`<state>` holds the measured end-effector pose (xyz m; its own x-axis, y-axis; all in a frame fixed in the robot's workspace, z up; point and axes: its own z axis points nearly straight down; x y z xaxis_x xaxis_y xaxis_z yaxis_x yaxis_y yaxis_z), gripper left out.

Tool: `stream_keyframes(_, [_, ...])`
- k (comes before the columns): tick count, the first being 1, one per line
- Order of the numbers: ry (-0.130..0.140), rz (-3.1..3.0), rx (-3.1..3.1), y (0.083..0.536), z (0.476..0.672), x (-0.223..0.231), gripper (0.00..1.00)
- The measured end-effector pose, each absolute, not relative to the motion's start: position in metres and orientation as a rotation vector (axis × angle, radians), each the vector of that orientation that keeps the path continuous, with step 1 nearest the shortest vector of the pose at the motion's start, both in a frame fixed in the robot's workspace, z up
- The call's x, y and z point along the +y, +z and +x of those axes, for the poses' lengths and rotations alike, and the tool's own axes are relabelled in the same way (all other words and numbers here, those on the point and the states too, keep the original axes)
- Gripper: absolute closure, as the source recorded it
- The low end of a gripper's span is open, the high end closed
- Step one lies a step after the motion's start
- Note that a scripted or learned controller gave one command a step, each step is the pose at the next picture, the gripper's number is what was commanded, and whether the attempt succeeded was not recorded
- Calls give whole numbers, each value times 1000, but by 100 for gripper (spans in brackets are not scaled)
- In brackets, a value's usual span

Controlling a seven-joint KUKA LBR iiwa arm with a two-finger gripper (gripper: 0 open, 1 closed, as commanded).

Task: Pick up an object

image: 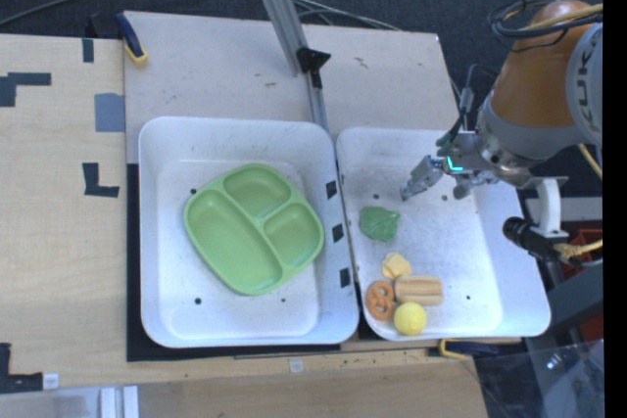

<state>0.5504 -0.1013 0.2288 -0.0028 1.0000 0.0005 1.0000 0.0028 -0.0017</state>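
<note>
The tool [437, 179] hangs over the upper part of the right bin [509, 308], its two grey fingers spread apart with nothing between them. We judge it poised above loose items for a descent. The nearest candidate, a green leafy toy [379, 223], lies just below-left of the tool. A bread roll [419, 289], pretzel [380, 298] and lemon [410, 318] cluster at the bin's near edge. The green divided plate [254, 227] occupies the left bin [157, 210].

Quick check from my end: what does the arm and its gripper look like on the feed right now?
The arm is a bulky grey body with an orange band on top and dark lettering at its side. Black cables loop over it. The gripper is small, grey metal, with a cyan light glowing at its base.
</note>
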Motion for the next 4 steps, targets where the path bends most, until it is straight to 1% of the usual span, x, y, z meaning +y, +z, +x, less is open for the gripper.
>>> stream_keyframes(1, [8,-2216,-2219,171,541,-96,0])
stream_keyframes(2, [9,-2216,-2217,110,537,-103,0])
stream_keyframes(3, [3,-2220,-2223,89,537,-103,0])
stream_keyframes(4, [2,-2217,-2223,99,537,-102,100])
